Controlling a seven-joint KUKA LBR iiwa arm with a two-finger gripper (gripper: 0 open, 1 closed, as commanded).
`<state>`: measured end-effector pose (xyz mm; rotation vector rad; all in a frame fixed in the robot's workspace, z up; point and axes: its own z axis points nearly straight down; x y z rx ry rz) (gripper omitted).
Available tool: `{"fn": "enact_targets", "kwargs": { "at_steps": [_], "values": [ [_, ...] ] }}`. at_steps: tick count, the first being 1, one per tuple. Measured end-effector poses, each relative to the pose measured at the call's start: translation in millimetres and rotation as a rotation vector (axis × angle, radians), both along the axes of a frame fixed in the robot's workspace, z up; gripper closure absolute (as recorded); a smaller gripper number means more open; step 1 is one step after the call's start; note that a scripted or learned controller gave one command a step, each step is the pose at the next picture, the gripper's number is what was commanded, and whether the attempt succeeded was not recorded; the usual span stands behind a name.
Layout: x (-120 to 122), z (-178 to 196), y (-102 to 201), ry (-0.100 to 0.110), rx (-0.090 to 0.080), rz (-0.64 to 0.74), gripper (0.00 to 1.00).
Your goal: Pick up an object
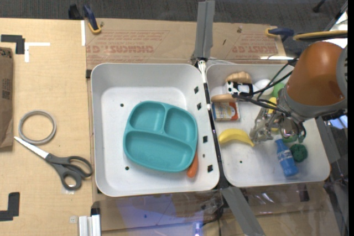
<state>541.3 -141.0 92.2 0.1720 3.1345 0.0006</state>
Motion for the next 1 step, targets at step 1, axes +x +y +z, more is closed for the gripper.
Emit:
{"fn": "enact_targets", "kwargs": {
  "at_steps": [1],
  "values": [
    [111.2,7.8,-29.4,-0.003,-0.001,-0.090,1.00]
  ]
}}
